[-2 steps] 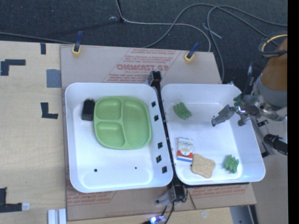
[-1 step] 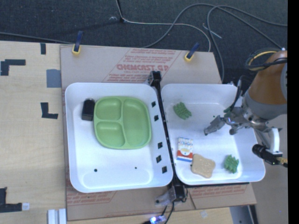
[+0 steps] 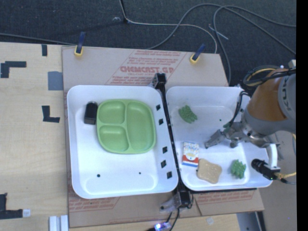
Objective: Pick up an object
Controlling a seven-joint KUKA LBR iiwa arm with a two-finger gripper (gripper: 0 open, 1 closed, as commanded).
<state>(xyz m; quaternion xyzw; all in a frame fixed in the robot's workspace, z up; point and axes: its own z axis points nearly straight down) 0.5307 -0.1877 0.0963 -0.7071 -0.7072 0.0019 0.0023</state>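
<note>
Nearest the bench's front edge, a tan biscuit-like piece [image 3: 209,171], small carton [image 3: 190,154] and green toy [image 3: 237,168] await picking in the right bin [image 3: 207,99], the gripper [image 3: 214,141] poised just above them, its spread impossible to tell.

Right bin [image 3: 207,94]: open floor at centre and rear; green piece [image 3: 187,113] rear-left; carton [image 3: 190,154], tan slab [image 3: 209,171], second green piece [image 3: 237,168] crowd the front; gripper [image 3: 214,141] apparently low over mid-floor
</note>
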